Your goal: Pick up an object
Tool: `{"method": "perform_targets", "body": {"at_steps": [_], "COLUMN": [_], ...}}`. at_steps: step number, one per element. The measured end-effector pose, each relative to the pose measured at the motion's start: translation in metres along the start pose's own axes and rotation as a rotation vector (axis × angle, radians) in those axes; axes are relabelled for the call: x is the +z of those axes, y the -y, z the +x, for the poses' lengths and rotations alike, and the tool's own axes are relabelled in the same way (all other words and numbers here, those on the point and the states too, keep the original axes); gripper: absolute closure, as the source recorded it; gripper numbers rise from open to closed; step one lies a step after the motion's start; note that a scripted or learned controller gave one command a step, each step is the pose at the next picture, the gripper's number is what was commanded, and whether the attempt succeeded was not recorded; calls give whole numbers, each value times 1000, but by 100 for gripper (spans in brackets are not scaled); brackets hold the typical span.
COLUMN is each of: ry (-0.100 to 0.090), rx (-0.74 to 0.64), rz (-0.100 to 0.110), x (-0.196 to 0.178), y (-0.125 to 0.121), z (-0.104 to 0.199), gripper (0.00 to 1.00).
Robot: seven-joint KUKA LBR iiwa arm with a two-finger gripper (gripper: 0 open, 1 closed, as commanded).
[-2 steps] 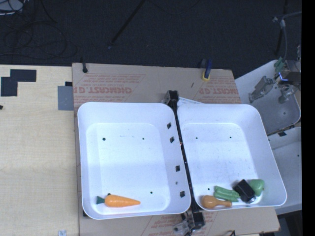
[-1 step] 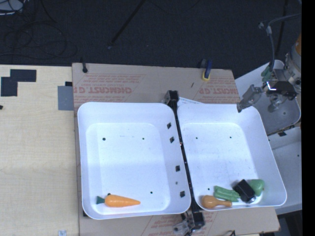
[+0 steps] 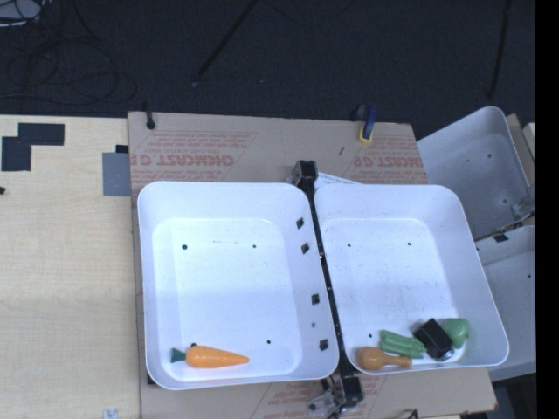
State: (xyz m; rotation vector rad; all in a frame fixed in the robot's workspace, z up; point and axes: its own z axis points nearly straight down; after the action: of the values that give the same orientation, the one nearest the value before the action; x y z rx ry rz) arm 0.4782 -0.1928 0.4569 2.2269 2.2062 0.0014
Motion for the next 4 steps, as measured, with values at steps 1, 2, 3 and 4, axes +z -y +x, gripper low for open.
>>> {"method": "perform_targets", "body": {"at_steps": [1,2,3,4], "ry": [-3,-6,-4,-4], "rx": [-10,-12,-8,-14], "rz": [8,13,11,7], "x": [-5,87,181,243], "y": [-4,-52,-101,-148], "z": [4,27,-20,-17], "gripper": [100,100,100,100]}}
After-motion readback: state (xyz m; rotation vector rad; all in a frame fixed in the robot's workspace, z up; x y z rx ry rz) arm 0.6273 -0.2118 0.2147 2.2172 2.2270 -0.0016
